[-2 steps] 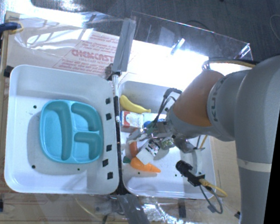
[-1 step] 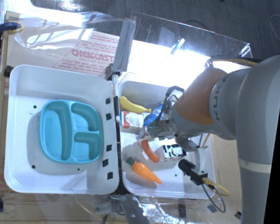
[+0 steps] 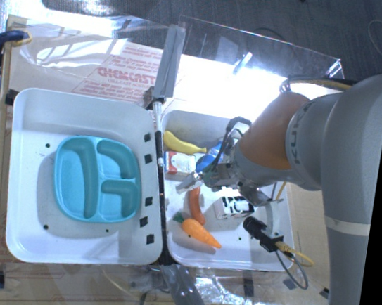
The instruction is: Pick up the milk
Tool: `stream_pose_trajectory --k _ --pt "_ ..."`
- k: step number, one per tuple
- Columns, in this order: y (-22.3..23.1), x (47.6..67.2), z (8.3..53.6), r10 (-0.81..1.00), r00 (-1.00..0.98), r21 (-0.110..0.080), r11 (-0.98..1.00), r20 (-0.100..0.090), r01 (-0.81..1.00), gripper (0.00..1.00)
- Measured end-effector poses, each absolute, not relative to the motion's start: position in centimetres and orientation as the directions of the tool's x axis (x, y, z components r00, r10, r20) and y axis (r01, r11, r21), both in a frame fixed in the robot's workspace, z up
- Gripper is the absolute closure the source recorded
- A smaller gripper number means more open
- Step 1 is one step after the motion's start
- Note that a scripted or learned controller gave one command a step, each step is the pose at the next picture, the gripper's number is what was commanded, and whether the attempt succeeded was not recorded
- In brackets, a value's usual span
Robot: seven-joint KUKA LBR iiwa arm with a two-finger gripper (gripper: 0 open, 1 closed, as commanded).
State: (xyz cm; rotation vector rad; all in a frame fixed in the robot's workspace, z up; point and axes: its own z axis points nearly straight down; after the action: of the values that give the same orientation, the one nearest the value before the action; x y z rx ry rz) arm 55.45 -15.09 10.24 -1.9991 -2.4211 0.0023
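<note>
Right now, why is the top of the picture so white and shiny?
In the camera view, strong light glares off the clear plastic sheet behind the bins, washing out that part; the blue tray and the carrots lower down stay evenly lit and sharp enough to recognise.

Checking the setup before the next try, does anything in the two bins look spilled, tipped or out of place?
Nothing looks spilled. The small white black-patterned milk carton lies tipped on its side in the right white bin, beside two orange toy carrots. The blue divided plastic tray sits flat in the left white bin.

milk (image 3: 235,206) (white, black-patched); right bin; tilted
</note>
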Motion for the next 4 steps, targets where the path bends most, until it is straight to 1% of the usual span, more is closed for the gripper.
stream_pose_trajectory --k 1,2,3,4 --pt "-20.7 55.9 14.0 0.995 -0.097 -0.001 0.097 -0.001 0.995 0.0" --pt "-20.9 52.6 9.2 1.0 -0.022 -0.003 0.022 0.001 1.0 0.0" --pt "-20.9 49.3 9.2 0.991 -0.13 0.0 0.13 0.001 0.991 0.0" --pt "-20.9 49.3 9.2 0.992 -0.13 0.0 0.13 0.001 0.992 0.0"
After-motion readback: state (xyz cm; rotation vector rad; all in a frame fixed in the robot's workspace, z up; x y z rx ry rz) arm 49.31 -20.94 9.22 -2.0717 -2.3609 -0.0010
